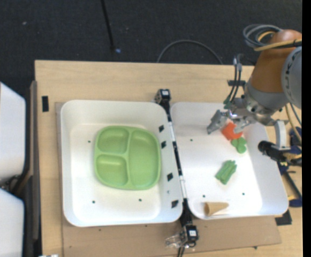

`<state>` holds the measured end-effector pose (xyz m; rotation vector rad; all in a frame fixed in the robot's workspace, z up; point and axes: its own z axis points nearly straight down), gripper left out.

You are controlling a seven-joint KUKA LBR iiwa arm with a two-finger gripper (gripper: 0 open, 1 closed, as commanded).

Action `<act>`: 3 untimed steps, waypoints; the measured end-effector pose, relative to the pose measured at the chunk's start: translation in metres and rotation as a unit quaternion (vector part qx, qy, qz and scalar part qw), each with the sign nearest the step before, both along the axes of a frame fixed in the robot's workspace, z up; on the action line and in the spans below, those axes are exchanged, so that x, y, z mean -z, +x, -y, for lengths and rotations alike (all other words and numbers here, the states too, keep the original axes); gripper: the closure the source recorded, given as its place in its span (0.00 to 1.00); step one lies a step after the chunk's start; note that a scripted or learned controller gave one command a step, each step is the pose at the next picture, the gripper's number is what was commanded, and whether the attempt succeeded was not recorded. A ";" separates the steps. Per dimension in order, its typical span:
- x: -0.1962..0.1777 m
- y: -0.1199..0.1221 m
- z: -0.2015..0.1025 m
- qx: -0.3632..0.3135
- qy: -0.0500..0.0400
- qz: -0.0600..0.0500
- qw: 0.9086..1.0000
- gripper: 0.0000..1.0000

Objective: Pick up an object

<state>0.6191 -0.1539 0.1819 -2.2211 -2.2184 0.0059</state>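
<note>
Orange-and-green toy [234, 136]: right bin [198, 159], at 2 o'clock, directly beneath the gripper [231, 123], whose fingers stand spread either side of its orange end; contact unclear. Green toy [226, 171] at centre; tan cone [215, 208] at 6 o'clock. Left bin [75, 208]: green divided plate [127, 157]. Wooden bench [112, 79] on dark floor [64, 20].

Pale green plate [127, 157], white bins [80, 208] (orange arm band [270, 68]).
</note>
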 end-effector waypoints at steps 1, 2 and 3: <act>0.062 0.001 0.006 0.001 0.000 0.001 1.000 0.00; 0.082 0.001 0.008 0.002 -0.001 0.002 1.000 0.00; 0.069 0.002 0.009 0.003 -0.001 0.004 1.000 1.00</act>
